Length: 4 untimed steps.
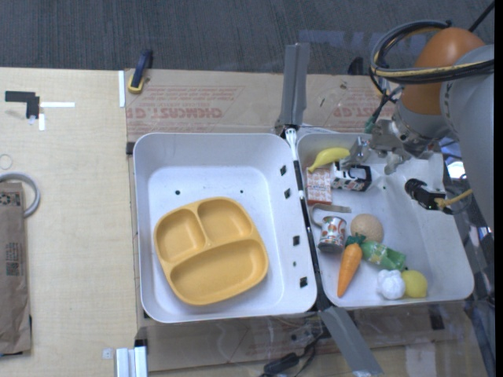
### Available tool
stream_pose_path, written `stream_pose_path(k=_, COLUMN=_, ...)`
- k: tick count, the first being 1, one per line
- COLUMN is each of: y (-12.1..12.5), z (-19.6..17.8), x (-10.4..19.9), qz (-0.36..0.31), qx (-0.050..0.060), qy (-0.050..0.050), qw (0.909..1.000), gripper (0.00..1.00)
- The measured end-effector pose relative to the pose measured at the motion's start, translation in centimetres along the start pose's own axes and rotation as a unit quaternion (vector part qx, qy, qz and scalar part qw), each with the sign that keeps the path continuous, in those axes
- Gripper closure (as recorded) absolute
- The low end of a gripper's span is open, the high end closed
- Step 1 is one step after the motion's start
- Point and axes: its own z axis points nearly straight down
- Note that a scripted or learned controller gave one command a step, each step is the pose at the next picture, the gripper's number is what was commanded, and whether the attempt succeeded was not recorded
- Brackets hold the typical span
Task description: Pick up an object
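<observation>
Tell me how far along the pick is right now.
Done: the arm has reached into the right bin, with the end effector low over its far end beside the banana. In hand: nothing visibly lifted; its grip is unclear. Left: the carrot, can, lemon and banana all lie in the bin, so the pick remains.

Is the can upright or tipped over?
Tipped. The can lies on its side in the right bin, its round end facing the camera, beside the carrot.
</observation>
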Motion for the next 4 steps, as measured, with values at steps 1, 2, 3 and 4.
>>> stream_pose_path(k=1, y=-1.0, z=0.1, x=2.6, qz=0.230, qx=0.004, qy=-0.007, qw=0.9731, gripper=0.00)
stream_pose_path(k=2, y=-2.7, z=-8.2, x=-3.6, qz=0.036, qx=-0.002, qy=-0.005, qw=0.9993, gripper=0.00)
stream_pose_path(k=3, y=-1.4, z=-0.9, x=1.2, qz=-0.061, qx=-0.013, qy=-0.008, qw=0.9981, gripper=0.00)
stream_pose_path(k=4, y=-0.7, z=-0.1, x=2.0, qz=-0.121, qx=-0.015, qy=-0.011, qw=0.9924, gripper=0.00)
